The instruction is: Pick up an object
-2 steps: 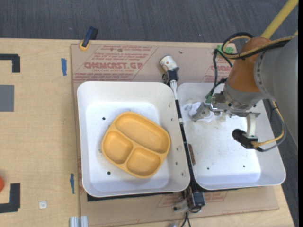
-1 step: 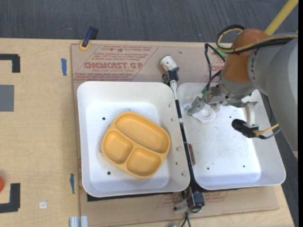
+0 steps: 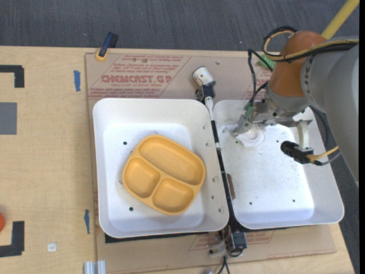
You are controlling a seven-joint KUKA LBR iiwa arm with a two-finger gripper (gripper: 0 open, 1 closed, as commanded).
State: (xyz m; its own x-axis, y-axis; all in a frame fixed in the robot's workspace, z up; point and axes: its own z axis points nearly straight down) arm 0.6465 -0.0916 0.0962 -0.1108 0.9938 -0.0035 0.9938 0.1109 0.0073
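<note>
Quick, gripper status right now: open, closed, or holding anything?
Gripper: cannot be told from this view. It sits low over the upper left part of the right bin; the yellow divided tray lies in the left bin, untouched.

A divided tray (image 3: 164,174) lies in the left bin (image 3: 108,119) — the gripper (image 3: 249,127) over the right bin (image 3: 319,201).

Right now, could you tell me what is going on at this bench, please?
A grey KUKA arm reaches in from the right, and its gripper is low over the upper left part of the right bin. I cannot make out any object between its fingers, so nothing looks picked up yet. A yellow divided tray lies flat in the left bin, apart from the gripper and untouched.
</note>
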